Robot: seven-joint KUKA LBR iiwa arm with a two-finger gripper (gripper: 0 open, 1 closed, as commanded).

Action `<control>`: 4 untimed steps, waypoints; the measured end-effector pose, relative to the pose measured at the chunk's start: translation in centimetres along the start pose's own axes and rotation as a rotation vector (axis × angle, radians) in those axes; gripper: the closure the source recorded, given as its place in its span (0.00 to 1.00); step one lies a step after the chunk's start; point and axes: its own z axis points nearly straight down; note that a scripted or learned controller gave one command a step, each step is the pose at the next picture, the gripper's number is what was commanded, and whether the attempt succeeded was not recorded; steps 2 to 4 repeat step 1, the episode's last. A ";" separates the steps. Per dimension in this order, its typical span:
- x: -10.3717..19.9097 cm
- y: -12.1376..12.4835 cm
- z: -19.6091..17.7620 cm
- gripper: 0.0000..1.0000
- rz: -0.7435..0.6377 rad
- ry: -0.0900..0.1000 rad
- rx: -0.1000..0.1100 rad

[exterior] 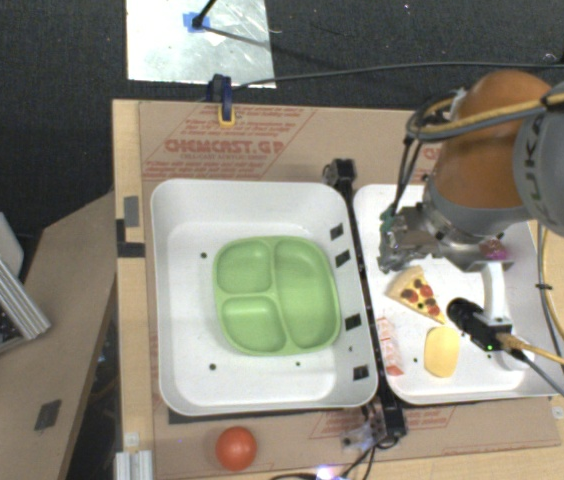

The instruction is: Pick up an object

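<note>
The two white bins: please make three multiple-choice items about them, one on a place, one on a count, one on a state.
1. Where does the green divided plate lie?
A. in the left bin
B. in the right bin
C. on the bench outside the bins

2. How many compartments does the plate have?
A. two
B. three
C. five

3. How does the toy pizza slice stand to the claw?
A. clamped between its fingers
B. lying on the bin floor just below it
C. lifted over the left bin

Key: 1 A, the plate sits in the middle of the left bin. 2 B, two small sections and one long one are seen. 3 B, the slice rests flat in the right bin beside a yellow piece.
</note>
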 end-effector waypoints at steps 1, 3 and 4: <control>5.5 -2.0 -0.6 1.00 -0.002 0.001 0.000; 5.5 -2.0 -0.6 1.00 -0.002 0.001 0.000; 5.5 -2.0 -0.6 1.00 -0.002 0.001 0.000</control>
